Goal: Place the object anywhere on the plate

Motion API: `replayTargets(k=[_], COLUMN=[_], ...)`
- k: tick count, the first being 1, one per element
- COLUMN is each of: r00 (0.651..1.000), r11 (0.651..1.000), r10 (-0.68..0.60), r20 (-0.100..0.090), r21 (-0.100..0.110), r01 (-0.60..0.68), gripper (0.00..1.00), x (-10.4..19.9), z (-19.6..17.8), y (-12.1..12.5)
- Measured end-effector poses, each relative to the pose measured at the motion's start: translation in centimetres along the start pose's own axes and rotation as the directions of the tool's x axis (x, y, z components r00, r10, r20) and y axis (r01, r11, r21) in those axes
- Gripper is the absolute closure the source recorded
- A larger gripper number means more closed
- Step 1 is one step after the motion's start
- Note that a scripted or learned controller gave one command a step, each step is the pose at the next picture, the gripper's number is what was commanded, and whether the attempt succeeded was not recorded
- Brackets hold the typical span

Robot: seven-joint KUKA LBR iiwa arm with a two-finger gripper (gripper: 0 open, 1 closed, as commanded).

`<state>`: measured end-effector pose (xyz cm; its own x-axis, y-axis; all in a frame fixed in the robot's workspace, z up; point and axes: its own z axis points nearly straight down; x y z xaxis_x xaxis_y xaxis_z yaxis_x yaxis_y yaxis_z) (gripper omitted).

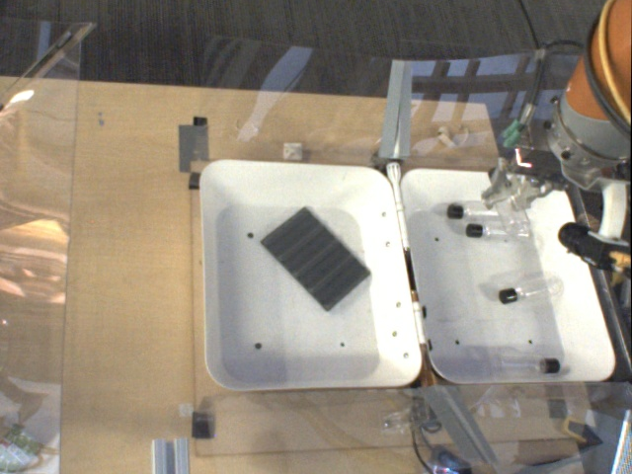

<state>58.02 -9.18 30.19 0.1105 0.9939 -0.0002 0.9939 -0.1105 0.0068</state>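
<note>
A dark grey ribbed plate [316,258] lies flat and turned at an angle in the middle of the left bin [227,363]. Several clear tubes with black caps lie in the right bin [444,358]. Two of them [456,210] [477,231] are near its top, one [523,291] is in the middle and one [538,365] is by the front edge. My gripper [513,191] hangs over the top right of the right bin, just right of the two upper tubes. Whether it touches either tube is unclear. Nothing rests on the plate.
A raised divider [403,255] separates the two bins. A grey post [396,112] stands behind the divider. The arm with its orange band [604,67] and black cabling [592,245] occupies the right bin's right side. Small black clamps [195,144] sit on the wooden bench.
</note>
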Motion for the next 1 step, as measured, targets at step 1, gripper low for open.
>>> replayTargets(k=[1], r00=[1.000], r11=[1.000], r10=[-0.001], r20=[0.001], r21=[0.004], r01=[0.001], gripper=[1.00], x=[-2.92], z=[1.18], y=[7.49])
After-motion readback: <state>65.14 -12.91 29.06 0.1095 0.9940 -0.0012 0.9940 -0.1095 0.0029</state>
